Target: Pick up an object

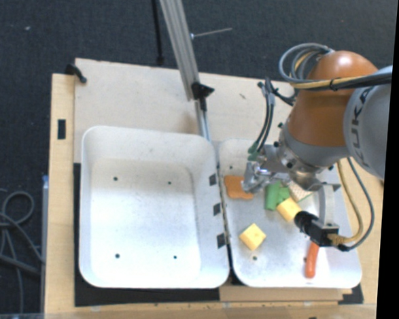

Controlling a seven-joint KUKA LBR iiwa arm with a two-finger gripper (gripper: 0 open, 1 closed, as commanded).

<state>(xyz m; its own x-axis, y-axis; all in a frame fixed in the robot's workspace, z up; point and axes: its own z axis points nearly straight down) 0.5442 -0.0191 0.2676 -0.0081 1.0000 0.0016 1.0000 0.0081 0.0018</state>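
Low over the right bin (341, 274), fingers (251, 177) (spread unclear, cannot tell) touch an orange piece (234, 188).

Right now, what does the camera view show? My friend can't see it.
A grey-and-orange robot arm lowers its pincer over an orange piece in the right white bin. Nearby lie a green block, yellow pieces and a small orange stick.

The light is bright and even from above, with weak shadows, the white bins (148, 206) look a little overexposed, and the whole picture is slightly soft and grainy.
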